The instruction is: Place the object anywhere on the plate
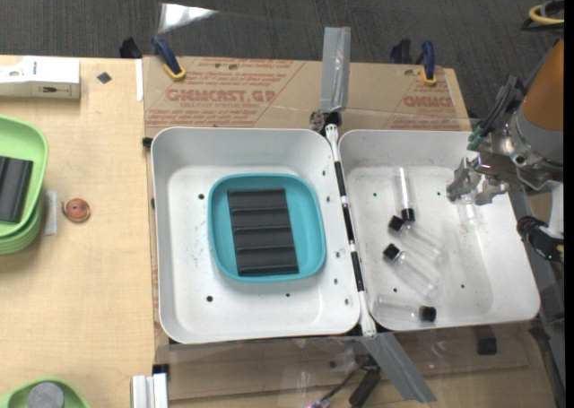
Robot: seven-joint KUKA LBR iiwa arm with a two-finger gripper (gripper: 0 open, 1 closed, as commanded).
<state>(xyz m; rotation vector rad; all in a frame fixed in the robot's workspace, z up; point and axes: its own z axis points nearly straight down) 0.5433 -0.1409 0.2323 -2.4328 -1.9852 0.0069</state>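
We see the gripper (473,184) poised over the right bin (502,299), near its far right corner. Whether it is released, clenched or grasping anything, we cannot tell. Clear vials with black caps (403,203) lie scattered on that bin's floor, within the arm's reach. The teal plate (220,218), carrying a black ribbed insert (262,231), sits centred in the left bin (179,308) as the receiving target.

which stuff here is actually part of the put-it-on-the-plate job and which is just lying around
Part of the job:
- clear vials with black caps in the right bin
- teal plate in the left bin
- gripper over the right bin

Just lying about:
- green tray
- white box
- small red disc
- cardboard sheet with clamps
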